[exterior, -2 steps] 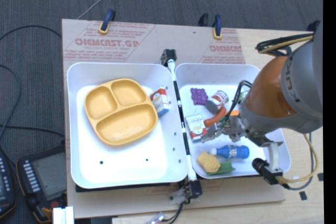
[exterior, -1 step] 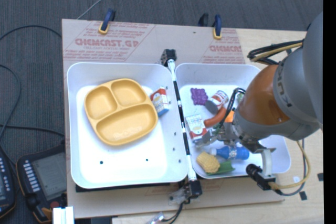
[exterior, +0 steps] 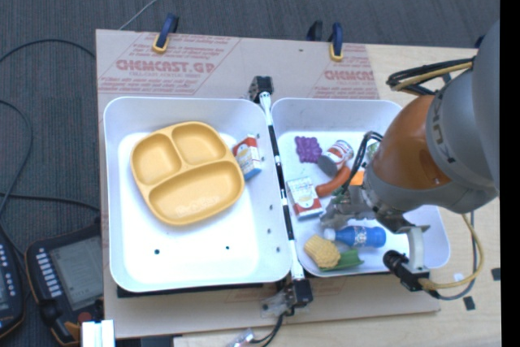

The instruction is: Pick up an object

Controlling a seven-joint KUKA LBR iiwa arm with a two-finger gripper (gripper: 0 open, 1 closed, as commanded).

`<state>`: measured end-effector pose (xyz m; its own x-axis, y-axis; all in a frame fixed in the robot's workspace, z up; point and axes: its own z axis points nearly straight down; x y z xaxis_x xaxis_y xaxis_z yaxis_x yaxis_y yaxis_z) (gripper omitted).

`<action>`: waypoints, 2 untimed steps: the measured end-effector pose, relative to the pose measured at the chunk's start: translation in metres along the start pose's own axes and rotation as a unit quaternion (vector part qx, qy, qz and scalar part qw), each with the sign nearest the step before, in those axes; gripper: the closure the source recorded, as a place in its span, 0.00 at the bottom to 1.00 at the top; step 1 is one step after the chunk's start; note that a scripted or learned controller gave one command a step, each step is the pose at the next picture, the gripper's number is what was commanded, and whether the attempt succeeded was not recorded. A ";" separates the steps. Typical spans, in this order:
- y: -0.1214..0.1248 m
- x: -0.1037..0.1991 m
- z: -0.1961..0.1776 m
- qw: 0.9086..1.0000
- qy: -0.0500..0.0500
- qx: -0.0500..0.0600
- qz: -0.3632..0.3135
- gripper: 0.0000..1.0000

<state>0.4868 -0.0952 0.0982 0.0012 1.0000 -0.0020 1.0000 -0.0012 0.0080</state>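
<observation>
corn cob point(exterior: 322, 251): lying at the right bin's point(exterior: 434, 249) near edge, green husk beside it
blue bottle point(exterior: 360, 236): lying on its side just behind the corn, right under the wrist
gripper point(exterior: 340, 211): hanging over the right bin above the bottle; claw state, cannot tell
red-white carton point(exterior: 302, 196): lying near the divider
purple grapes point(exterior: 307, 147): sitting at the far side
yellow tray point(exterior: 188, 171): sitting in the left bin point(exterior: 122, 256), small carton point(exterior: 248, 156) touching its right rim

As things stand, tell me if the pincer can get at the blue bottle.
Probably yes. The pincer hangs in the right bin just above-left of the blue bottle, whose top lies uncovered, though the corn cob crowds its left end.
</observation>
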 end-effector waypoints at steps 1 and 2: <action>0.000 0.000 0.000 1.000 0.000 0.000 0.000 0.00; 0.000 0.000 -0.009 1.000 0.000 0.000 0.000 1.00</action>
